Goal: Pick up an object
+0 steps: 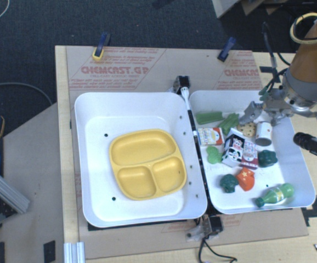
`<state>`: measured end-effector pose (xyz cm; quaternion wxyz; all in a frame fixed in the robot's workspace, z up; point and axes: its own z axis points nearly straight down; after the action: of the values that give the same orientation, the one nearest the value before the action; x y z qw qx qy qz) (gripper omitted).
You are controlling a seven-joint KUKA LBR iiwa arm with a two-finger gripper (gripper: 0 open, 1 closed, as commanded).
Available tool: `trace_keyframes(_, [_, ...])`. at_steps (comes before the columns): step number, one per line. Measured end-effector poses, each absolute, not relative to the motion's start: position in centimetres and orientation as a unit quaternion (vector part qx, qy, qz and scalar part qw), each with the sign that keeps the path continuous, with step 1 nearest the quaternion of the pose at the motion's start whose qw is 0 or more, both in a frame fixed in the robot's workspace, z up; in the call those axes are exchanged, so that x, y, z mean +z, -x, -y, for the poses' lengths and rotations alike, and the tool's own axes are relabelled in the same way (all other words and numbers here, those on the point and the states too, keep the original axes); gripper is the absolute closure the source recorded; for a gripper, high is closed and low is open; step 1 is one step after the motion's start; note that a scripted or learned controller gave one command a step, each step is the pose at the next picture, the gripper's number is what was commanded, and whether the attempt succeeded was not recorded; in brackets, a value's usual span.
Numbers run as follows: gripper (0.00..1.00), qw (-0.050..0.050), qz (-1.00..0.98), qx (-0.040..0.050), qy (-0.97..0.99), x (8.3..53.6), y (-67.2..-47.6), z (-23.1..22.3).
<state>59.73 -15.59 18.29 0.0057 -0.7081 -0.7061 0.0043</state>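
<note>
— Jaws? Can't tell how they stand; the gripper hovers low in the right bin, by the cow-print carton.

— So it's approaching, nothing picked. Next: settle squarely over one piece.

— Tight at three o'clock, near the rim; open room lies toward six.

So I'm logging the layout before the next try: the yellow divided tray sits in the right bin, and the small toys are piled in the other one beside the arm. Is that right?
Not quite. The camera view shows the yellow divided tray in the left bin, not the right. The small toys, such as the green bottle and the broccoli piece, lie in the right bin, beside the arm.
</note>
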Motion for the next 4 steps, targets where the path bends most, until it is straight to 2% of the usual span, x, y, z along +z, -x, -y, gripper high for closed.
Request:
trace_keyframes(1, [0.0, 0.0, 0.707, -0.0001, 0.707, 19.1, -60.1, 15.6])
trace_keyframes(2, [0.0, 0.003, 0.707, 0.0019, 0.707, 12.7, -60.0, 15.2])
trace_keyframes(3, [0.0, 0.002, 0.707, 0.0, 0.707, 8.3, -60.0, 15.1])
trace_keyframes(4, [1.0, 0.0, 0.707, -0.0005, 0.707, 9.6, -60.1, 15.2])
